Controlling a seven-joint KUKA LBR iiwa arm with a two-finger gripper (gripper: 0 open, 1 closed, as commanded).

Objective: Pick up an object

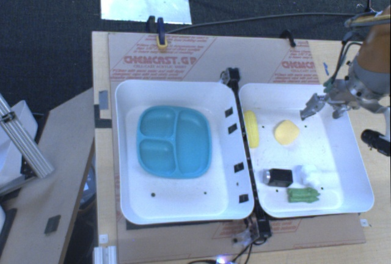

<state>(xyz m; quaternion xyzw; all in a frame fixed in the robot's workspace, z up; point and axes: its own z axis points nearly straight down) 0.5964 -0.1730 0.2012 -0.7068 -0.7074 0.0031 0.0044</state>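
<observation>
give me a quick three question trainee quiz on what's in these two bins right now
1. True or false: the blue divided plastic plate lies in the right white bin.
2. Which item lies nearest the divider between the bins? A) long yellow banana-shaped toy B) green ridged toy C) small black box
3. Fill in: the gripper hovers over the ___ bin.

Key: 1 false, it lies in the left white bin; 2 A; 3 right.

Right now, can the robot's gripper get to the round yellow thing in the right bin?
Probably yes. The gripper hangs over the right bin, up and to the right of the round yellow object. That object lies alone on the bin floor; the yellow banana-shaped toy is apart from it, so nothing blocks the way.
</observation>
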